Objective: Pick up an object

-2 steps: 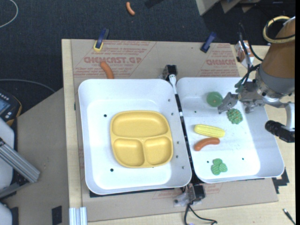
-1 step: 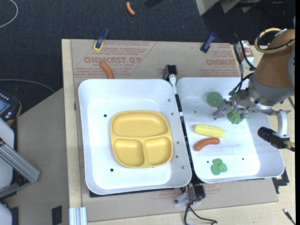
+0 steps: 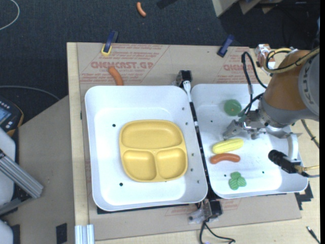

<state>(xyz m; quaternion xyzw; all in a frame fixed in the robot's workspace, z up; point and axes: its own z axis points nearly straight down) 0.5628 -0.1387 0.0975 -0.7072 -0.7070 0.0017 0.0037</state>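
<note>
In the right bin (image 3: 269, 179) lie a yellow corn cob (image 3: 227, 146), an orange-red sausage (image 3: 225, 158), a green leafy piece (image 3: 236, 181) near the front, and a round green piece (image 3: 232, 107) near the back. My gripper (image 3: 237, 129) hangs low over the bin's middle, just above and right of the corn cob, reaching in from the right. Nothing shows between its fingers.
The left bin (image 3: 101, 151) holds a yellow three-compartment plate (image 3: 152, 150). A loose orange sausage (image 3: 116, 75) lies on the cardboard behind the left bin, and another (image 3: 141, 8) on the dark floor. Clamps sit at the board's back edge. Cables run along the right side.
</note>
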